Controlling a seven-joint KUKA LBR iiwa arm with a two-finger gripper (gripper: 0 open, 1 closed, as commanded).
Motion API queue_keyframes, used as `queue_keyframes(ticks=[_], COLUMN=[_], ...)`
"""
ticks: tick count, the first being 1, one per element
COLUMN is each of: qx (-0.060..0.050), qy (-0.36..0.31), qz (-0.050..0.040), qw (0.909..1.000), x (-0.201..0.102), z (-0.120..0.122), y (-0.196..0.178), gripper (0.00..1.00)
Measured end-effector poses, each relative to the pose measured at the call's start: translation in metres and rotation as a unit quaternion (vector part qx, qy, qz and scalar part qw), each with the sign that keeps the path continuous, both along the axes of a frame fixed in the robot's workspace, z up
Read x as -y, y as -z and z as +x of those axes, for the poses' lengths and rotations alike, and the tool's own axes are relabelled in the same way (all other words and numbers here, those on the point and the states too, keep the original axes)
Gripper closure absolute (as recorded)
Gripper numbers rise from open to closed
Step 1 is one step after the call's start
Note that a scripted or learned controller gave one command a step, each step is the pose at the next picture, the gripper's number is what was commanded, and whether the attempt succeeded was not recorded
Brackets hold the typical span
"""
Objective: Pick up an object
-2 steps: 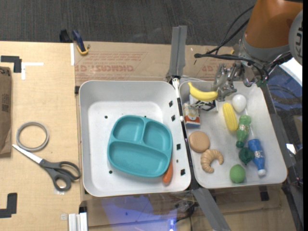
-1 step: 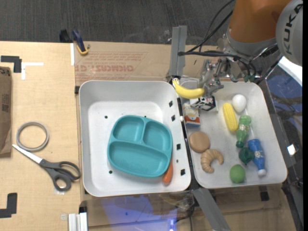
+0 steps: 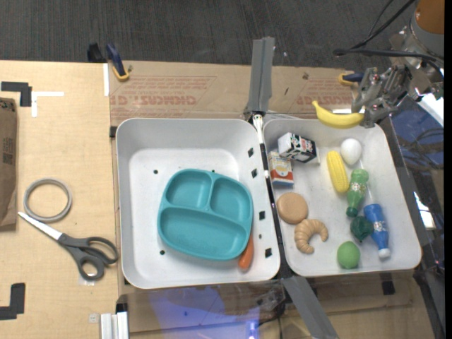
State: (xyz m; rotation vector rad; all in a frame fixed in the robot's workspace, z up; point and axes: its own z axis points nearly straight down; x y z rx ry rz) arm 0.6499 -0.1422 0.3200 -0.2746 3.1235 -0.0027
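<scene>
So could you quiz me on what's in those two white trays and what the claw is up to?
1. True or false: the claw has the banana between its fingers.
2. Which bin holds the teal divided plate: left or right in the camera view?
3. What lies nearest the croissant? A) bread roll B) corn cob C) scissors

Key:
1. True; it grips the banana's end above the right bin's far rim.
2. Left bin.
3. A.
</scene>
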Motion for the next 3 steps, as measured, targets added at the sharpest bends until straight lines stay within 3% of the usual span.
queue_keyframes(ticks=[1, 2, 3], qx=[0.0, -0.001, -0.002], qy=[-0.011, -0.078, -0.119], qz=[0.0003, 0.0005, 0.0007], qw=[0.9999, 0.997, 0.9929], x=[0.005, -0.005, -0.043], z=[0.01, 0.01, 0.006], y=[0.01, 0.034, 0.045], gripper=[1.0, 1.0, 1.0])
